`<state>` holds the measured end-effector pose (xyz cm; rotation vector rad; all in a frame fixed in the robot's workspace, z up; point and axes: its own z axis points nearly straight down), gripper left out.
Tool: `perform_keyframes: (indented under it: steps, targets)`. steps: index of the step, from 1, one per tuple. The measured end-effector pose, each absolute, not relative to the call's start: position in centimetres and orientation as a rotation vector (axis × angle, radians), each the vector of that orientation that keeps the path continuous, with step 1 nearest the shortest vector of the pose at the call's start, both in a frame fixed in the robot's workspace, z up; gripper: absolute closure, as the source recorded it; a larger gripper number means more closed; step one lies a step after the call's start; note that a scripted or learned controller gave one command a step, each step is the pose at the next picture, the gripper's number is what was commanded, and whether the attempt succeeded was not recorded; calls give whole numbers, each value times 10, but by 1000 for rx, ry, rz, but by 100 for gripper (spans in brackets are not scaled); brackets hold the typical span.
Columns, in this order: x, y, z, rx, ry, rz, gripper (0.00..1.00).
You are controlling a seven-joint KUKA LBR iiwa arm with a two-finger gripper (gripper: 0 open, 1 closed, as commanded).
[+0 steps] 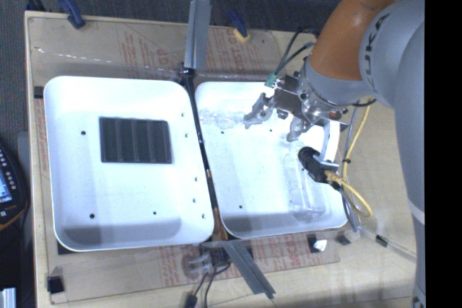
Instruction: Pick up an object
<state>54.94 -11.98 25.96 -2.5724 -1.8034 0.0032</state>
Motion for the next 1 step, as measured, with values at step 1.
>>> perform_keyframes:
  steps: [1]
  targets:
    - [530, -203, 293, -2294, -2148, 2, 0]
